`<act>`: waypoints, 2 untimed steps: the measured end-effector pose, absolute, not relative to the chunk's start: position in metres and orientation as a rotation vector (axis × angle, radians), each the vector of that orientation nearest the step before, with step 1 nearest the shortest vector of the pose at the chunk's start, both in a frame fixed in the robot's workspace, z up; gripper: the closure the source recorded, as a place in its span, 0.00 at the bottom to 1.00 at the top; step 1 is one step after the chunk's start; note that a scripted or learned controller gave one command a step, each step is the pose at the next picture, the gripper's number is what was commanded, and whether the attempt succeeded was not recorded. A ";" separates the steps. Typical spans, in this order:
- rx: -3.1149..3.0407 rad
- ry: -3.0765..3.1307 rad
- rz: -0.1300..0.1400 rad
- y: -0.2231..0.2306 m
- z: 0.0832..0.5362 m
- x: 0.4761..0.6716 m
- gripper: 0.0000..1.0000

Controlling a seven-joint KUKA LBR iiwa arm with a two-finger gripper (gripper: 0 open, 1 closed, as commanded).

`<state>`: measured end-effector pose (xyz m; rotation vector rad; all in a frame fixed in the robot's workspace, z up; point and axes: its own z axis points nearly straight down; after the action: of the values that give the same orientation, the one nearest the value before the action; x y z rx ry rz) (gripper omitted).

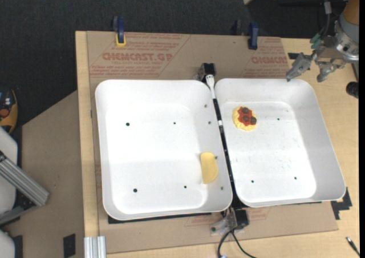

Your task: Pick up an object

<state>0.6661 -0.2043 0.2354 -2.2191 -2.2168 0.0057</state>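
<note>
We see a light brown cardboard-covered tabletop (171,45) carrying two shallow white plastic bins side by side. Along its far edge the brown sheet bears red printing, reading roughly "CHEMCAST GP" on the left, with a similar red mark on the right that is too faint for us to read with confidence. Two blue clamps hold that far edge: the left blue clamp (119,27) and the right blue clamp (253,35).

The left white bin (114,137) is the larger shape in view; the right white bin (319,154) touches it along a dark seam down the middle.

The grey arm with its orange band (349,14) enters at the upper right, and its gripper (312,68) hangs above the far right corner of the right bin, its two fingers spread apart with nothing between them.

In the left bin, close to its right wall and toward the near side, lies a pale yellow oblong soft-looking piece (209,168). In the right bin, near its far left part, lies a small round yellow toy with red and dark toppings (245,118), well apart from the gripper.
</note>
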 end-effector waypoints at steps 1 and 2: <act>-2.226 -2.242 -0.020 -0.132 0.425 0.668 0.00; -2.225 -2.230 -0.004 -0.135 0.424 0.667 1.00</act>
<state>0.6675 -0.1354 0.4244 -2.2249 -2.2299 -0.0043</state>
